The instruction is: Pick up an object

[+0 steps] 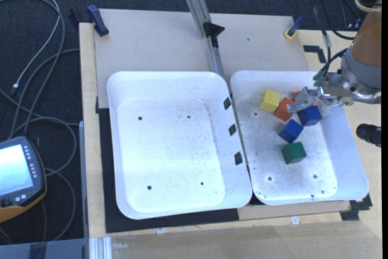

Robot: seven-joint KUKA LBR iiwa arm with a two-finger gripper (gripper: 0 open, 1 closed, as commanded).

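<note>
camera view, blocks [291, 130] crowding fingers [301, 102]

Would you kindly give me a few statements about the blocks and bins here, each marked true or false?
1. All the blocks lie in the right bin. True.
2. The green block touches the yellow block. False: they lie apart.
3. There are two blue blocks. True.
4. The end effector hangs over the left bin. False: it is over the right bin, by the orange block.
</note>
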